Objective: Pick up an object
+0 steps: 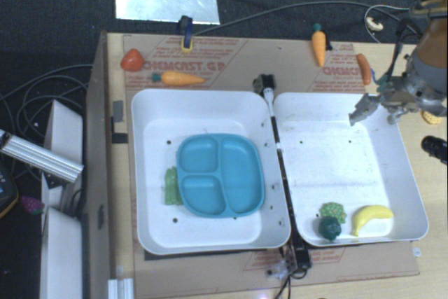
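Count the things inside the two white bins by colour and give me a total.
Blue: 1, the blue divided plastic plate
Green: 3, a flat light green piece, a light green bumpy toy, a dark green round toy
Yellow: 1, a yellow toy banana
Total: 5

A single fixed camera looks down from above at a slant, far enough back to take in the whole surface [231, 56]. Both white bins sit mid-frame, left bin [150, 150] and right bin [399, 164].

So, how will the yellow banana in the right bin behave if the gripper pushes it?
The banana looks like a small smooth toy, so probably light and slippery. Its curved shape may make it pivot or slide toward the bin wall rather than roll.
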Controlling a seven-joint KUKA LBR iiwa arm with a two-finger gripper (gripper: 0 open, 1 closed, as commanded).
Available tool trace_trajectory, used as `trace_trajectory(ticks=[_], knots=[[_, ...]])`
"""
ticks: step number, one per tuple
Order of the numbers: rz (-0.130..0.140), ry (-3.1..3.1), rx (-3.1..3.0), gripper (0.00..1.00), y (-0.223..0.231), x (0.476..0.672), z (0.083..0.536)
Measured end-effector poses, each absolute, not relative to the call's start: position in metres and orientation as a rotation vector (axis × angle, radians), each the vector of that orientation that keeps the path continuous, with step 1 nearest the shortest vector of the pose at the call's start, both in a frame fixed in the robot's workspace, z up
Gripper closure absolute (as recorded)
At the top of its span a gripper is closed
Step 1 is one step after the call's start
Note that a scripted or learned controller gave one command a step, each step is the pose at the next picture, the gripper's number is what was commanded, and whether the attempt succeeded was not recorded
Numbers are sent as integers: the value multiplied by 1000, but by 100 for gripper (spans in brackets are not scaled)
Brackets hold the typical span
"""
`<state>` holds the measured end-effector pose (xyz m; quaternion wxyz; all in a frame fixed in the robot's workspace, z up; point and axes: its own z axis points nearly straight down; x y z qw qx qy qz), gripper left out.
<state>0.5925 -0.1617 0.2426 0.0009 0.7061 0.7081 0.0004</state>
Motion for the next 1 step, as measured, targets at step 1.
trace_trajectory(ticks=[1], knots=[[-2, 2225, 2219, 0, -199, 647, 140]])
